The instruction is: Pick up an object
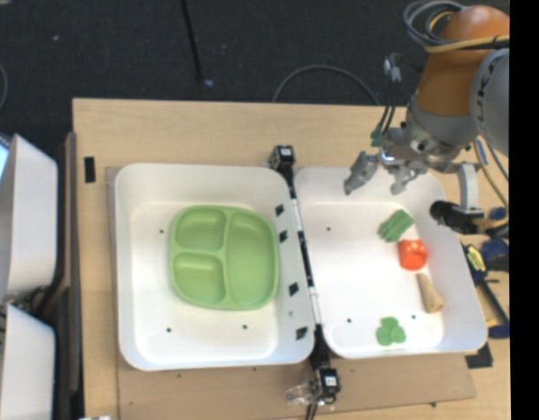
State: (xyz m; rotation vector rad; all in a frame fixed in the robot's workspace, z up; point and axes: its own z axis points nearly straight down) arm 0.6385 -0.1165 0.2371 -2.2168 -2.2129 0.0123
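Note:
My gripper (380,178) hangs over the back of the right bin (339,234), its two grey fingers spread apart and open with nothing between them. Below it and a little to the right lies a green ridged piece (395,226). A red-orange toy fruit (413,254) sits just in front of that. A tan, cone-like piece (430,293) lies near the bin's right wall. A small green leafy piece (390,332) rests close to the front rim.
The left bin (138,322) holds a light green divided plate (224,256). A black clip row (297,261) runs along the seam between the bins. Cables and blue clamps (486,256) sit off the right bin's right side.

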